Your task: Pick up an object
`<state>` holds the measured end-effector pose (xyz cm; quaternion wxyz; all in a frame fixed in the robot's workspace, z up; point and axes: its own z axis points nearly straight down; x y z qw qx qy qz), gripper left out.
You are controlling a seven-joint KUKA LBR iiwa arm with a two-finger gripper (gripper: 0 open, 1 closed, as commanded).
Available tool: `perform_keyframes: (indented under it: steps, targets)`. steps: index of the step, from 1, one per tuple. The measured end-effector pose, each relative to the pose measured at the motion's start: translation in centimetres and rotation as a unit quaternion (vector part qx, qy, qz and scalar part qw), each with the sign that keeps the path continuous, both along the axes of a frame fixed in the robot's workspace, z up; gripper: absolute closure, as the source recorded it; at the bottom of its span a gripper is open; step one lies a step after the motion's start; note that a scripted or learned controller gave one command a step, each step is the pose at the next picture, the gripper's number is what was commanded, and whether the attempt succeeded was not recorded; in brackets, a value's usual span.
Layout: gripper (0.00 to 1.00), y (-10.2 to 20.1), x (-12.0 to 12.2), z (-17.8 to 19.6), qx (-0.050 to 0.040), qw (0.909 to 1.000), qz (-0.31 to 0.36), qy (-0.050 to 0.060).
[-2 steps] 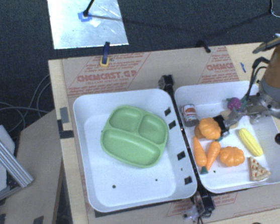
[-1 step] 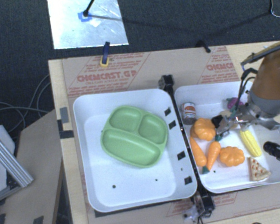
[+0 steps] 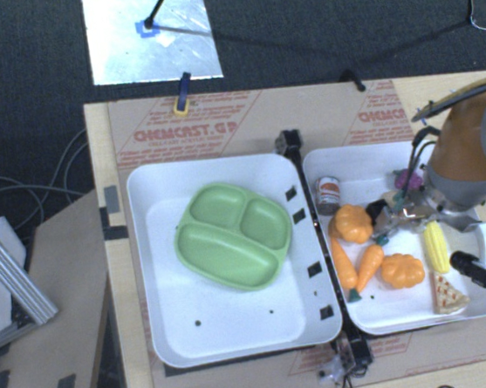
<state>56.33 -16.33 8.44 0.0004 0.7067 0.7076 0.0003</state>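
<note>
1. Toy food is the target set, all in the right bin (image 3: 391, 324): a small can (image 3: 327, 192) near the back left corner, an orange round fruit (image 3: 350, 223) below it, two carrots (image 3: 356, 269) side by side along the left wall, an orange pumpkin-like piece (image 3: 402, 270), a yellow corn cob (image 3: 436, 246), and a pizza slice (image 3: 449, 293) at the front right.
2. Left bin (image 3: 160, 269) holds a green divided plate (image 3: 233, 234), lying flat. Well apart from the arm.
3. Arm (image 3: 475, 151) comes in from the right, over the right bin. Gripper (image 3: 392, 213) sits low near the bin's middle, just beside the orange round fruit and above the carrots and the pumpkin-like piece.
4. Gripper state: cannot tell; that area is dark, cluttered and small. Nothing is clearly gripped.
5. Step judged: approach/descent onto an item, pick not yet done. Nothing is lifted; every item looks to rest on the bin floor.
6. Likely target: the orange round fruit or the upper carrot tip, as both lie nearest the tool. Not certain which.
7. Next move calls for centring over one item, closing on it, then lifting straight up.
8. Risk: items are crowded, so a neighbour may get nudged; a round fruit may slip out.
</note>
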Motion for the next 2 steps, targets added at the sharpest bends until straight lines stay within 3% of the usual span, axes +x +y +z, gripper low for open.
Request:
perform_keyframes:
  steps: [1,2]
  targets:
    - [1.00,0.0,0.1,1.1,-0.0003,1.0000,0.000,-0.002]
    - [1.00,-0.4,-0.3,5.6,-0.0006,1.0000,-0.001,-0.002]
